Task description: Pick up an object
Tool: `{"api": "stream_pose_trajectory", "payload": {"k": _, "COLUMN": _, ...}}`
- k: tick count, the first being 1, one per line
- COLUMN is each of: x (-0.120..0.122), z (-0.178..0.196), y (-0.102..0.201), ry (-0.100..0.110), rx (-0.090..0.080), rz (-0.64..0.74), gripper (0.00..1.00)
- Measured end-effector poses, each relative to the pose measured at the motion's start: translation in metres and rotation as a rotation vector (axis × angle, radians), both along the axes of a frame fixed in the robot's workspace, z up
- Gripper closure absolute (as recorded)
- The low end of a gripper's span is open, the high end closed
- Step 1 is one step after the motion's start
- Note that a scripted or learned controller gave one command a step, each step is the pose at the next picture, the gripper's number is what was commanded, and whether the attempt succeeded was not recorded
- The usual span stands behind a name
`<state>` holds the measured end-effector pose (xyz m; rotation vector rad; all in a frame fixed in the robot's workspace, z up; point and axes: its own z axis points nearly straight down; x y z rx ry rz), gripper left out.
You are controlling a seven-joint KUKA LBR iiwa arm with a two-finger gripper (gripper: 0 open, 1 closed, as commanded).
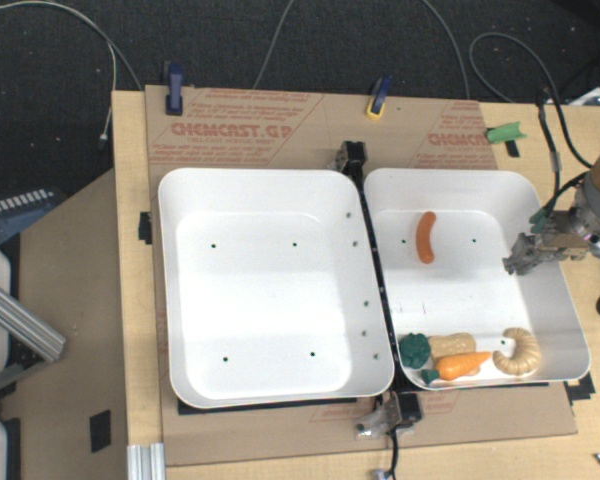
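Observation:
In the right bin (540,298), an orange sausage (425,237) lies alone near the back middle. Along the front wall sit a green broccoli piece (414,349), a tan bread-like piece (451,345), an orange carrot (460,366) and a curled beige croissant (520,352). My gripper (528,253) hangs over the right bin's right side, well to the right of the sausage and behind the croissant. Nothing shows between its fingers.
The left bin (185,298) stands beside the right one on a cardboard sheet (280,128). Clamps hold the sheet at the back edge: blue (173,87), yellow-blue (379,97) and green (505,134). Cables run down by the arm at the right.

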<state>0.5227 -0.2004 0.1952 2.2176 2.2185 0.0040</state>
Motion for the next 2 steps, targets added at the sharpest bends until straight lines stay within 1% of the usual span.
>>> {"api": "stream_pose_trajectory", "payload": {"k": 1, "x": -0.008, "z": 0.052, "y": -0.005, "ry": 0.000, "rx": 0.000, "rz": -0.001, "gripper": 1.00}}
{"api": "stream_pose_trajectory", "payload": {"k": 2, "x": -0.008, "z": 0.077, "y": -0.005, "ry": 0.002, "rx": 0.001, "rz": 0.000, "gripper": 1.00}}
